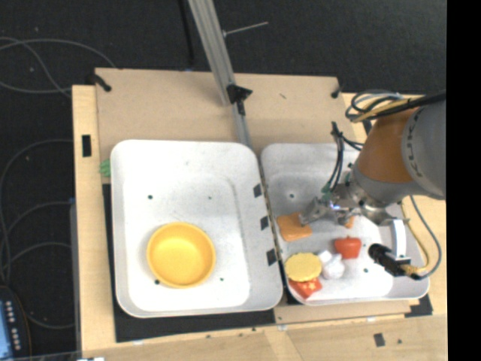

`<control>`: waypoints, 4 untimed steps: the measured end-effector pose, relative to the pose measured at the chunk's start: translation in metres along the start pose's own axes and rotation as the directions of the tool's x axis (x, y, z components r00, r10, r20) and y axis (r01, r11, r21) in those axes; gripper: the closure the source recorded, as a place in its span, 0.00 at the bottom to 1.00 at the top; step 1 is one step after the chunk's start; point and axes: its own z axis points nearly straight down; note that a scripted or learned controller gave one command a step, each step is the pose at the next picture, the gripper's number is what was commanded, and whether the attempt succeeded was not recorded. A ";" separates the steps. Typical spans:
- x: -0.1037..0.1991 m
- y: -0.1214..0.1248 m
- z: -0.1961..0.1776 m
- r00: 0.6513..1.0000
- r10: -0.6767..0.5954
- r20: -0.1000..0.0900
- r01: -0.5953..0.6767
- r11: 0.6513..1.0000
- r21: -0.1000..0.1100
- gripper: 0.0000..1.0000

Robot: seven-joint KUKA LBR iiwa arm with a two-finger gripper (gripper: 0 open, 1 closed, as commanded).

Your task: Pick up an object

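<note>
My gripper (328, 213) hangs low over the middle of the right bin (301, 164), under the orange-banded wrist. An orange block (293, 227) lies just to its left, close to the gripper tip; whether they touch is unclear. A small red object (347, 247) sits just below and right of the gripper. Toward the front of the bin lie a yellow round piece (303, 265), a red piece (308, 285) under it and a white lump (331, 266).
In the left bin (188, 164) a yellow bowl (180, 253) sits near the front left. A slanted metal rod (214, 43) rises behind the bins. The raised rims where the two bins meet run between them.
</note>
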 end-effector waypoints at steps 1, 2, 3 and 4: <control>-0.001 0.001 -0.011 1.000 0.005 -0.001 -0.005 1.000 -0.004 1.00; 0.004 0.000 -0.073 1.000 -0.005 0.000 0.005 1.000 -0.007 1.00; -0.001 0.005 -0.133 1.000 -0.005 0.001 0.005 1.000 -0.002 1.00; -0.002 0.004 -0.106 1.000 -0.002 0.001 0.002 1.000 0.002 1.00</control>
